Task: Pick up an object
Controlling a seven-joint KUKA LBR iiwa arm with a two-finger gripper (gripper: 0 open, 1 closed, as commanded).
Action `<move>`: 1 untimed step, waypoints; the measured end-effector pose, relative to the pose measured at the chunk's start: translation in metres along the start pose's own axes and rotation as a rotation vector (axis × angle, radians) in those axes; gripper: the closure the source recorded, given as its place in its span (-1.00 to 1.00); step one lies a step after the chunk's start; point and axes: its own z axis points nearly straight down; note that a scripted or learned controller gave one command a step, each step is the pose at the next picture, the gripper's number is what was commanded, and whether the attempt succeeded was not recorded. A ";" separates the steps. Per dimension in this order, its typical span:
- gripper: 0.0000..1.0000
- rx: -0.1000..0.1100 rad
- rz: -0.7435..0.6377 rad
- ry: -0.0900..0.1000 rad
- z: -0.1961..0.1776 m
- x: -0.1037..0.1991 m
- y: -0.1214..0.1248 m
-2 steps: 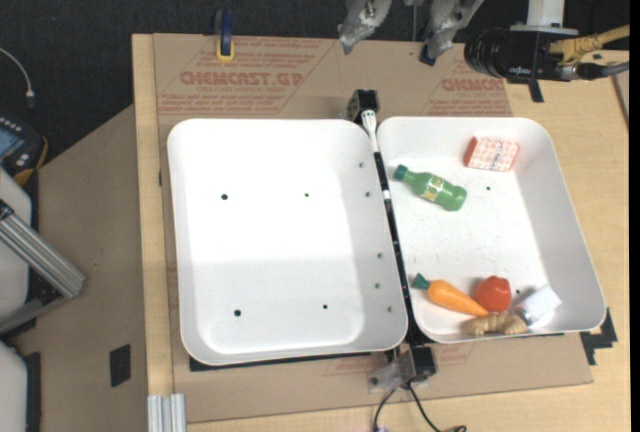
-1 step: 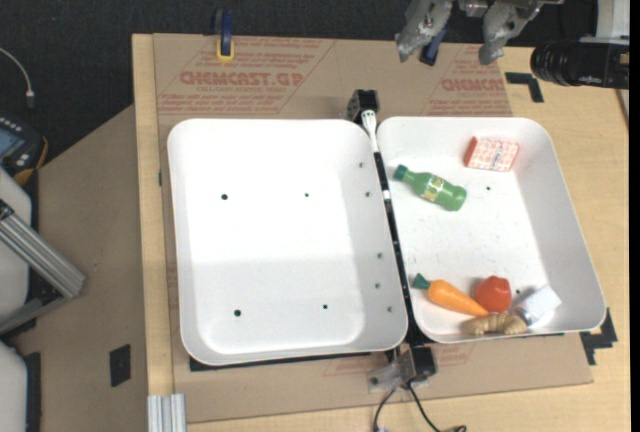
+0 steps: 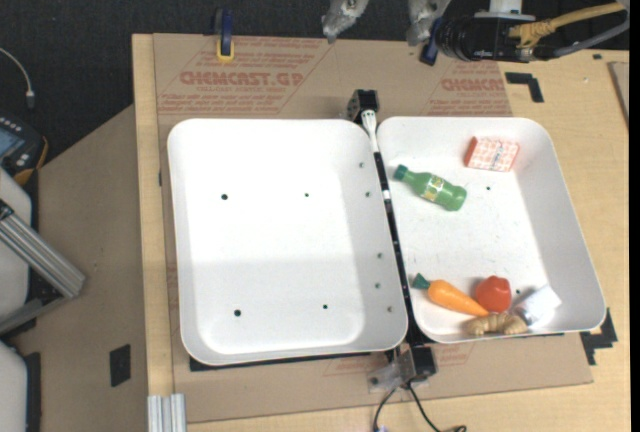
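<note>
The gripper [image 3: 382,15] hangs at the top centre of the frame, above the cardboard beyond both bins, its two fingers spread apart with nothing between them. Every candidate lies below and to the right of it, in the right bin [image 3: 560,182]: a green bottle [image 3: 432,188] near the bin's upper left, long axis running left to right with a slight downward tilt, is nearest. A pink box [image 3: 491,154] sits further right; a carrot [image 3: 450,296] and tomato [image 3: 492,293] crowd the lower edge.

I see two white bins [image 3: 270,320] on a tan desk [image 3: 150,220] — green bottle [image 3: 432,188], orange carrot [image 3: 450,297], red pepper [image 3: 493,293], pink checked packet [image 3: 491,154].
</note>
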 end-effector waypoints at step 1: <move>-1.00 0.003 0.016 -0.004 0.008 -0.097 0.004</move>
